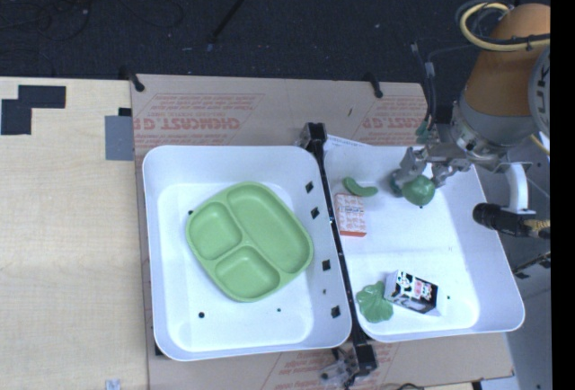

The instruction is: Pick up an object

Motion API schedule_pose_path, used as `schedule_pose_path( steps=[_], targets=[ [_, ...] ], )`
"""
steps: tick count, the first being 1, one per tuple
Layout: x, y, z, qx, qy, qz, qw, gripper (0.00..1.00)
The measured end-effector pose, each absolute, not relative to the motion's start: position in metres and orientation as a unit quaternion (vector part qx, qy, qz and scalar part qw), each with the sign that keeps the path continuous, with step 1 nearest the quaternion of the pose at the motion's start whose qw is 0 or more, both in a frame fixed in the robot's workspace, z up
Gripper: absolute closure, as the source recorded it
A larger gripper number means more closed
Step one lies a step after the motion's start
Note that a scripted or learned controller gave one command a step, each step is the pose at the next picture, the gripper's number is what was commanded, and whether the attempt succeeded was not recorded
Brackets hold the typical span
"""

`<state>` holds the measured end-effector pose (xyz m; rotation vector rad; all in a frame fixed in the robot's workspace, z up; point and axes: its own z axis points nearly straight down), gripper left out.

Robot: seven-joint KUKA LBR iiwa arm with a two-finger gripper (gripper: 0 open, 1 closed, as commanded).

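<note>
- Lying nearest the camera in the right bin [490, 312]: a green leafy piece [375, 303] touching a black-and-white carton [413, 292], both loose and well apart from the arm.
- Sitting in the left bin [171, 199]: a green divided plate [249, 240], long axis running from upper left to lower right.
- Resting by the divider: a small red-and-white packet [349, 214] and a green pod [361, 188], the pod's long axis running nearly left to right.
- Reaching in farthest back: the hand [419, 183] is pinching a round green object [419, 191], apparently gripping from above; too rounded to be showing any heading.
</note>
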<state>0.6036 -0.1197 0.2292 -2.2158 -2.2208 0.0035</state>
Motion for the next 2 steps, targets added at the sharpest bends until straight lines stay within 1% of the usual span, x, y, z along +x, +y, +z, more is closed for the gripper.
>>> schedule_pose_path(
  steps=[2],
  targets=[
    [0.576, -0.022, 0.209, -0.706, -0.708, 0.0015, 0.003, 1.00]
  ],
)
